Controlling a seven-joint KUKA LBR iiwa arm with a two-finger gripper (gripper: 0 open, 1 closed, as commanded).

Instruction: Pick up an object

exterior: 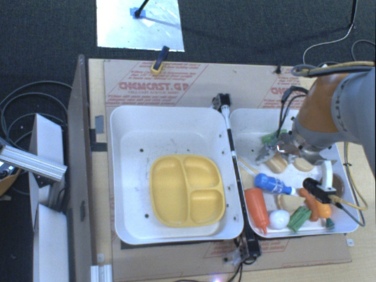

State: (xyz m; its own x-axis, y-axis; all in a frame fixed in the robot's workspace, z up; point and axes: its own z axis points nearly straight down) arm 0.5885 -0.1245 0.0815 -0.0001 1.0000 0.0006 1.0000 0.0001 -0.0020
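The hand [269, 153] is hovering low over the right bin [247, 122], near a tan piece [276, 164]; whether it's clenched can't be told (too blurry). The pick should be centred on one item, kept off the blue bottle [272, 184].

Yellow divided tray [188, 189] in left white bin [132, 140], grey carpet [41, 34]

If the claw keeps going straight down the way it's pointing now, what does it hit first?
Most likely the tan round piece lying just under the claw in the right bin. The green item beside it is close too; depth is hard to judge from this slanted view.
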